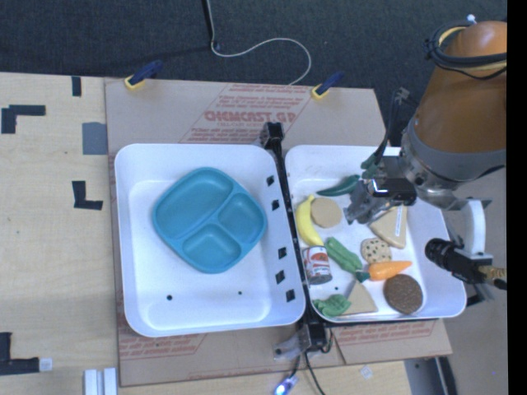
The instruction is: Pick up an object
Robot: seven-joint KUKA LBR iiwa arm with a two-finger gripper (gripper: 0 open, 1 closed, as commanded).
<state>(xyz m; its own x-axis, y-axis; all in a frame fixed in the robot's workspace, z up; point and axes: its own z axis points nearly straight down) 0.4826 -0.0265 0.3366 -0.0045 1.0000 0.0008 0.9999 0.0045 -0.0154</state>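
At far left, pale wooden tabletop (49,245) with black tape marks. Next, a cardboard sheet (165,113) under both bins, pinned at its far edge by a yellow clip (142,74) and a blue clip (328,82). Beyond that edge, a thin white cable (247,52) looping over dark carpet.

In the left bin (132,286), a blue divided plate (210,219), flat and near the middle.

Between the bins, a black divider strip (284,212).

In the right bin (445,307), the things to pick from, crowded together. Along the left wall, a banana (307,220) touching a round tan biscuit (326,213). Just nearer the camera, a small red-and-white can (318,264) beside a green pod (344,253). At the near edge, a green leafy piece (332,305) against a tan wedge (360,299). Further right, a chip cookie (375,249), a carrot (387,270) and a brown round patty (403,293).

Over the far half of that bin, the dark tool (366,200), low beside a dark green piece (336,190) and a pale wedge (394,227). Impossible to tell whether open, closed or gripping anything.

At far right, the grey arm with its orange band (473,44).
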